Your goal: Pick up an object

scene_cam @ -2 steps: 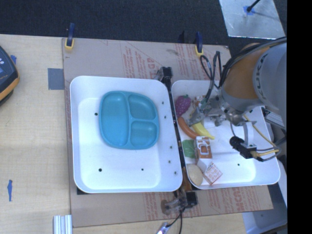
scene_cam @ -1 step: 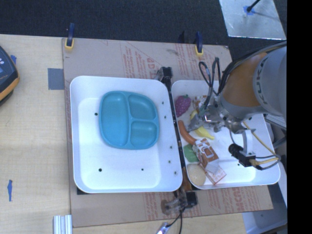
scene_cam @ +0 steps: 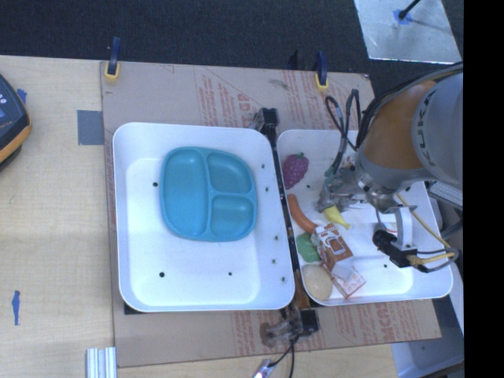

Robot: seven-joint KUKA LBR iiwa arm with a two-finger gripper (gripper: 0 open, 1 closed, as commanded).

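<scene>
Now the gripper [scene_cam: 340, 201] hangs low in the right bin [scene_cam: 429, 286]; I cannot tell its state. A small yellow object [scene_cam: 335, 216] lies just below it, long axis slanting, with the orange carrot [scene_cam: 299, 212] further to its left

The bench [scene_cam: 55, 235] has a light wood-grain top. A brown cardboard sheet [scene_cam: 197, 93] printed with red lettering covers its middle and right portion, held at the far edge by two clamps, the left clamp [scene_cam: 113, 60] and the right clamp [scene_cam: 321, 68]. Two shallow white bins rest side by side on the sheet: the left bin [scene_cam: 197, 290] and the right bin [scene_cam: 429, 286], touching along their inner walls. A grey tape patch [scene_cam: 90, 127] sits on the wood left of the sheet. A dark device with an orange rim [scene_cam: 12, 124], possibly a handheld controller, lies at the far left edge. A small blue mark [scene_cam: 16, 306] sits near the left edge.
</scene>
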